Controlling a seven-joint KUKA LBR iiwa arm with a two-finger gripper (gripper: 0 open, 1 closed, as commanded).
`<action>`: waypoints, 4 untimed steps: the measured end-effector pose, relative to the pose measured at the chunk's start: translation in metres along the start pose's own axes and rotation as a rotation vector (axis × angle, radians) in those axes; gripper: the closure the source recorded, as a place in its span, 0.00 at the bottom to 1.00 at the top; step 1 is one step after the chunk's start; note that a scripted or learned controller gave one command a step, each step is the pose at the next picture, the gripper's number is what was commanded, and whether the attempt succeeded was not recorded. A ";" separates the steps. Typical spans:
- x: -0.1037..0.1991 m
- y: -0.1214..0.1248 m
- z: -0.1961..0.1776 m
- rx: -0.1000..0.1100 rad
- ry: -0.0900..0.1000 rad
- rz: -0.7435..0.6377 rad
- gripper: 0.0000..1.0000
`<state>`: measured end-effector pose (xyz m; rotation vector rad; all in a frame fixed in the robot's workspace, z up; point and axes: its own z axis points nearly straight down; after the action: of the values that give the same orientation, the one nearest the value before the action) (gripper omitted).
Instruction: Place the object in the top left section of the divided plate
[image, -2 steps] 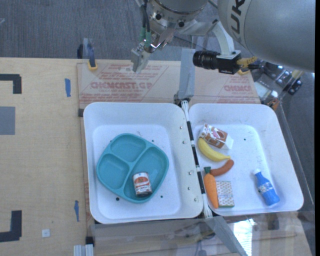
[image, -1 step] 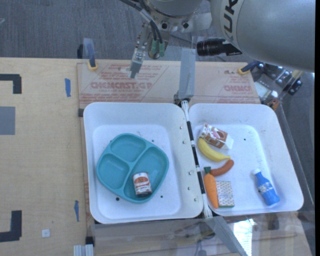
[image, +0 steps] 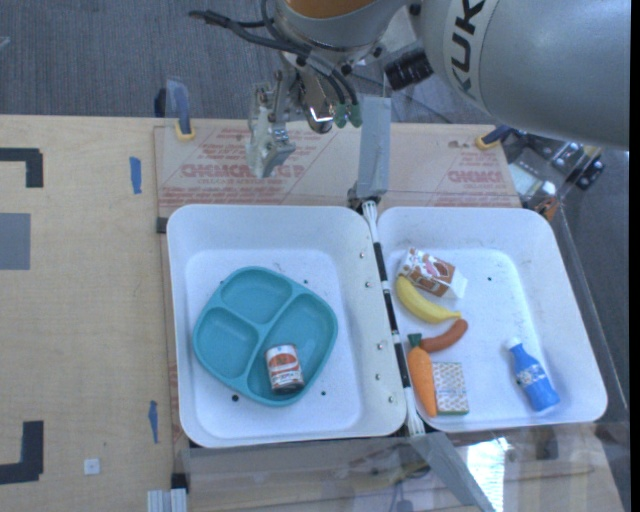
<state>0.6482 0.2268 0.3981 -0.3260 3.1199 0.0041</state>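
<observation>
Above, beyond the far edge of the left shallow white plastic bin (image: 200, 400), the two-finger metal gripper (image: 270, 150) hangs over the pale cardboard sheet (image: 210, 165) with red printing. Nothing is between its fingers, and they seem to stand slightly apart, so it is open and holds no object. The grey arm (image: 540, 60) comes in from the upper right.

Inside the left bin lies the teal divided plastic plate (image: 240, 315), tilted a little. The small cylindrical can with a red and brown label (image: 285, 368) rests on the plate in the large section at the near right side, close to the plate's rim. The two smaller sections on the left of the plate have nothing in them.

The right shallow white plastic bin (image: 570, 300) holds several things: a white and red snack packet (image: 432, 274), touching a yellow toy banana (image: 425, 303), then a reddish-orange toy sausage (image: 445, 336), an orange toy carrot (image: 423, 380), a small checkered box (image: 451, 387) just beside the carrot, and a blue bottle with a white cap (image: 531, 375) apart from the others at the right.
</observation>
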 end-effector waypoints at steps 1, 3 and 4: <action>-0.015 -0.004 -0.013 -0.001 -0.007 -0.416 1.00; -0.012 -0.018 -0.002 -0.002 -0.001 -1.140 1.00; -0.012 -0.033 -0.018 0.000 -0.006 -1.584 1.00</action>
<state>0.6668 0.1974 0.4157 -2.4452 1.9558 -0.0010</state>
